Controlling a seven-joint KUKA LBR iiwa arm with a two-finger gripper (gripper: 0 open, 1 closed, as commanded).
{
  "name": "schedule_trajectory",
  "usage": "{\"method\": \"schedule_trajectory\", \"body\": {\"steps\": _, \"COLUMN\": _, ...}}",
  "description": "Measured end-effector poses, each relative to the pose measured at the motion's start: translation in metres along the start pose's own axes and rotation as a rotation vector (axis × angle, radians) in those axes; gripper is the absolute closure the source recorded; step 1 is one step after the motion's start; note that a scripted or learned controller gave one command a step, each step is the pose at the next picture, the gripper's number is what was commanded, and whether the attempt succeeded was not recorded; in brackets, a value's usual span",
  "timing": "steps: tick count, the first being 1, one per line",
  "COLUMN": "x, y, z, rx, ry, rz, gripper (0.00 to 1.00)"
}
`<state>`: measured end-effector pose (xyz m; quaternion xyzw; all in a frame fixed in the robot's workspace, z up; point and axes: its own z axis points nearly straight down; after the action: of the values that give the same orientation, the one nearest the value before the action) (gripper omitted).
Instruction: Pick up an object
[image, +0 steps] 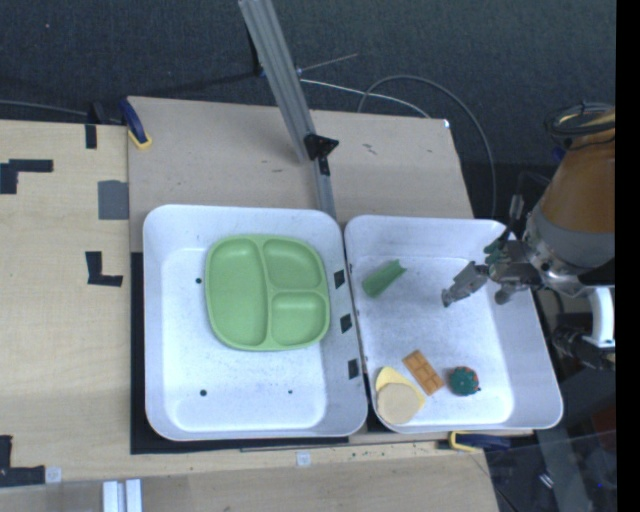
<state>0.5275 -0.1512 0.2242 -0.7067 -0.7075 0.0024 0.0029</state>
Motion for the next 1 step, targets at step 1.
{"method": "schedule_trajectory", "body": {"steps": 1, "x": -0.0007, "y": 0.0027, "z": 0.064, "rx": 0.001, "ry": 0.0, "rz": 0.0, "gripper": 0.0}}
